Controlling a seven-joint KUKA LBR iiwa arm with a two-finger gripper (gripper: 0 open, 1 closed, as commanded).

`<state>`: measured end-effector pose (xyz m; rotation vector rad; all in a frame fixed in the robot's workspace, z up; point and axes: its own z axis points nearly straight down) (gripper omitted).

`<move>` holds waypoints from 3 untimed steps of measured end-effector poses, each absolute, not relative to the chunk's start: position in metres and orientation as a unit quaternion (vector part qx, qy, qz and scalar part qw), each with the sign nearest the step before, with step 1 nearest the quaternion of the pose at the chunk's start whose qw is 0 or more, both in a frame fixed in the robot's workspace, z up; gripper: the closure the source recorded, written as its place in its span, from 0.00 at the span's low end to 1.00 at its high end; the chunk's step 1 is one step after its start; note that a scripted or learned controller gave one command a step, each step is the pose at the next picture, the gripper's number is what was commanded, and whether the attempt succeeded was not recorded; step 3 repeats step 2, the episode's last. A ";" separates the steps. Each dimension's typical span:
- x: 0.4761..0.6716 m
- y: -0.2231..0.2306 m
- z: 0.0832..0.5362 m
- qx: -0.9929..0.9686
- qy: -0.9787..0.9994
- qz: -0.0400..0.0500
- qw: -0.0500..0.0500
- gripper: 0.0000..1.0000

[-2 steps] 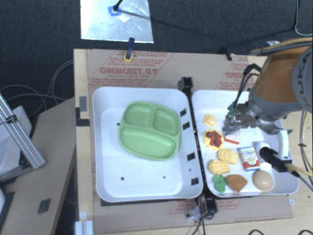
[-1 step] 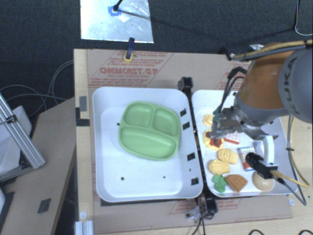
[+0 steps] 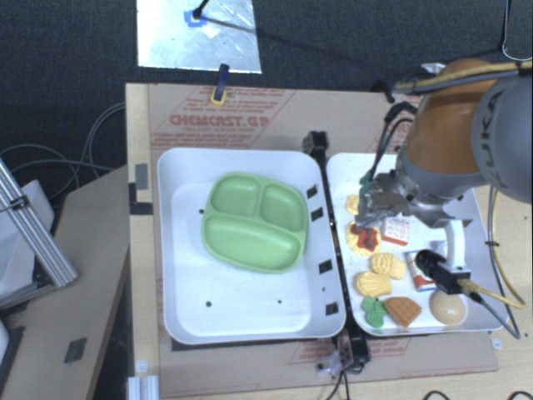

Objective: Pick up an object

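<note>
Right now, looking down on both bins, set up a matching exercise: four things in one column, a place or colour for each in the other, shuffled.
Things:
1. divided plate
2. broccoli piece
3. round beige item
4. gripper

Places or colours:
A. right bin, near front right corner
B. pale green, in the left bin
C. dark green, right bin's front edge
D. over the right bin's far left part

Pairs: 1-B, 2-C, 3-A, 4-D

The grey arm (image 3: 500, 132) reaches in from the right of the view, its orange band (image 3: 445, 132) just above the wrist. The wrist bends downward so that the claw (image 3: 371, 215) hangs low over the left part of the right bin (image 3: 475, 327), close to that bin's inner wall.
</note>
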<state>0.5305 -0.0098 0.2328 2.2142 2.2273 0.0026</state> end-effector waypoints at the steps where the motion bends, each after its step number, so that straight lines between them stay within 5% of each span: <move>1: 0.522 -0.009 0.228 0.707 0.708 0.000 0.000 1.00; 3: 0.528 -0.013 0.234 0.706 0.708 0.001 0.000 1.00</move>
